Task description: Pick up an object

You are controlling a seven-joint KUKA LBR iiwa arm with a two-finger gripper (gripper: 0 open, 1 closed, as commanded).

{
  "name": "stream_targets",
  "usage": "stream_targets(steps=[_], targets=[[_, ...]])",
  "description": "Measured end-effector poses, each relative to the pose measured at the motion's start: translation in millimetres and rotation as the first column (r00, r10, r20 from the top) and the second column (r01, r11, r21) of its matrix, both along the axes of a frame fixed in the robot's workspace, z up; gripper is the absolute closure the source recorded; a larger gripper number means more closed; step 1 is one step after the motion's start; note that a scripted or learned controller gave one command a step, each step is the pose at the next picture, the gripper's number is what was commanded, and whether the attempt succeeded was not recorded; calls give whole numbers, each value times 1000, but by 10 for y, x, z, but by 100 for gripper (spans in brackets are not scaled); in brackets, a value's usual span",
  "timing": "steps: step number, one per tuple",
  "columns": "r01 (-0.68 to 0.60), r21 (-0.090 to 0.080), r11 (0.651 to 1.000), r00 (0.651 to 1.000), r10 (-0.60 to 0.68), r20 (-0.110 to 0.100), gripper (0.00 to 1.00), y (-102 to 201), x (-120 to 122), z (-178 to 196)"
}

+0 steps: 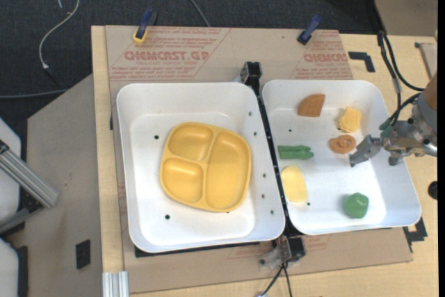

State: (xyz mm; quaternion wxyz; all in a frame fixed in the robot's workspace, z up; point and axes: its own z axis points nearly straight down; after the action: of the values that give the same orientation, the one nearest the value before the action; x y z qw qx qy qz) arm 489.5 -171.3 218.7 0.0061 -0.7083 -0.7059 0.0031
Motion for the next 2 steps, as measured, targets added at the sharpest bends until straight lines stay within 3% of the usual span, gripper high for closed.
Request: stream_targets(steps=[1,2], targets=[[-3,-3,1000,1000,4,12,0,3,27,54],[-3,0,1000,1000,3,5,0,44,11,-576]])
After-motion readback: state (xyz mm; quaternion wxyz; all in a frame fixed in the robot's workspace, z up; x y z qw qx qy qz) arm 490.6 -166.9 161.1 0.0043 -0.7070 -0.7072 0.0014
